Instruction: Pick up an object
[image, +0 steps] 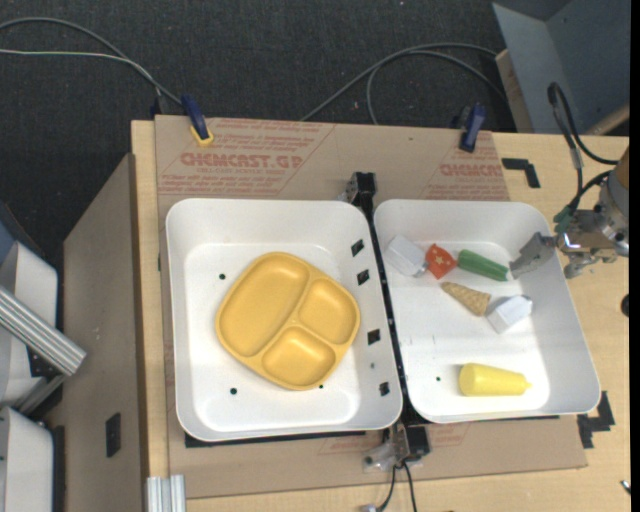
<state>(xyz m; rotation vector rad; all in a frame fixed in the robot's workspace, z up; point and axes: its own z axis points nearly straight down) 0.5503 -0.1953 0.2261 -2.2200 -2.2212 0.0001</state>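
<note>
- The two-finger gripper hangs over the right edge of the right-hand shallow white bin, reaching in from the right at the end of the grey arm.
- Its fingers sit too dark and small against the bin wall for me to judge; I cannot tell how far apart they are, and nothing shows between them.
- The likely targets all lie in that right bin: a green cylinder-shaped toy just beside the gripper's tip, a small red block to its left, and a pale grey-white piece further left.
- Below those lie a tan waffle-cone toy with a white chunk at its wide end, and a yellow bottle-shaped plastic toy alone near the front.
- The left bin holds a yellow divided plastic plate, well apart from the gripper.
- To my eye the step in hand is the approach. The green cylinder looks the nearest pick: straddle its narrow width across the long axis, come straight down, and close only once low enough.
- The risk I'd watch is nudging it against the red block, or catching the bin's raised wall.
- The yellow toy looks an easier alternative, lying clear of its neighbours on the desk.
</note>
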